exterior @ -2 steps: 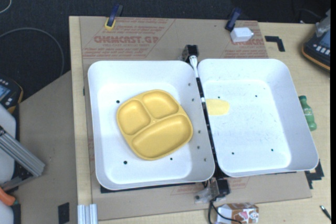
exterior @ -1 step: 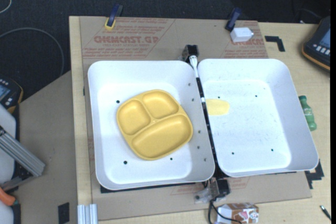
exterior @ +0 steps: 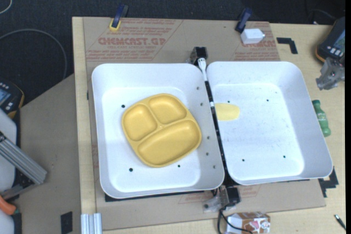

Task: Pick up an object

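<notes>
Claw (exterior: 329,76): at far right edge of table (exterior: 82,63), beyond right bin (exterior: 296,76); grip state cannot be told. Yellow divided plate (exterior: 160,130): flat in left bin (exterior: 101,118), well leftward of claw, long axis diagonal. Small yellow piece (exterior: 226,112): right bin, nearer

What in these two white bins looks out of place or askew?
The yellow three-compartment plastic plate lies rotated, not square with the left white bin. A small flat yellow piece lies against the right white bin's left wall.
</notes>
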Robot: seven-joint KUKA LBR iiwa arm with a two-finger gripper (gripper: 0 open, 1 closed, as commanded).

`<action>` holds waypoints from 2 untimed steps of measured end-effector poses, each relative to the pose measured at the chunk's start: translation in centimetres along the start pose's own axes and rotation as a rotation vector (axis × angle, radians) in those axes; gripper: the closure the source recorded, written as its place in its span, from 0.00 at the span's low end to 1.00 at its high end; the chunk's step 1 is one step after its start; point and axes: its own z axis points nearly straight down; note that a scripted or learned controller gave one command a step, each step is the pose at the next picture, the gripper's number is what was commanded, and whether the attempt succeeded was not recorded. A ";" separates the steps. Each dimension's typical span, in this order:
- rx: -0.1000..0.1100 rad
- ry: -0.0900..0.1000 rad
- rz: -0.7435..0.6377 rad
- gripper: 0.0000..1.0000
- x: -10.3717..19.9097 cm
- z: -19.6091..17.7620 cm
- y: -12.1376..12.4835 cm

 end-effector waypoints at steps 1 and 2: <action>-0.001 0.001 -0.015 1.00 12.3 10.5 -1.4; -0.023 -0.001 -0.010 1.00 18.1 3.5 -1.3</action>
